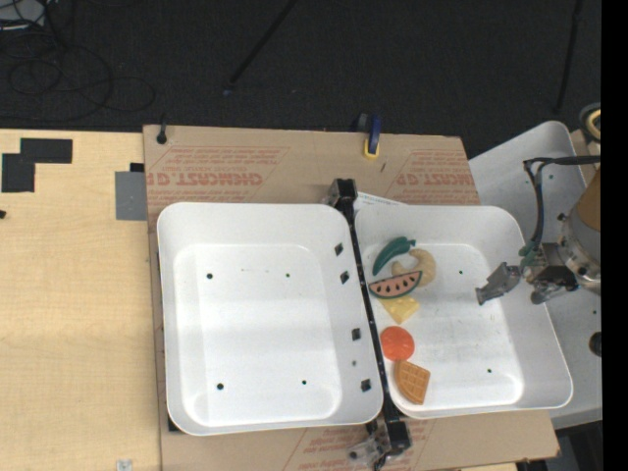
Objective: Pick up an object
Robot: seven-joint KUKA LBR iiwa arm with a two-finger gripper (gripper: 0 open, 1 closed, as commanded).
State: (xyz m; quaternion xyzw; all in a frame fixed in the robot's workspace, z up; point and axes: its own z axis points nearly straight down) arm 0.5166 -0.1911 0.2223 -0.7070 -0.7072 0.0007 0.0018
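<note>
white bins (pixel 245 229) | red-green watermelon slice (pixel 395 285) | orange ball (pixel 396 343) | yellow wedge (pixel 401 310)

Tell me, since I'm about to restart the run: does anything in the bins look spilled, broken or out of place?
Nothing stands out. The toys, among them a watermelon slice, an orange ball and a waffle piece, sit crowded along the right bin's left side, all inside its rim.
</note>
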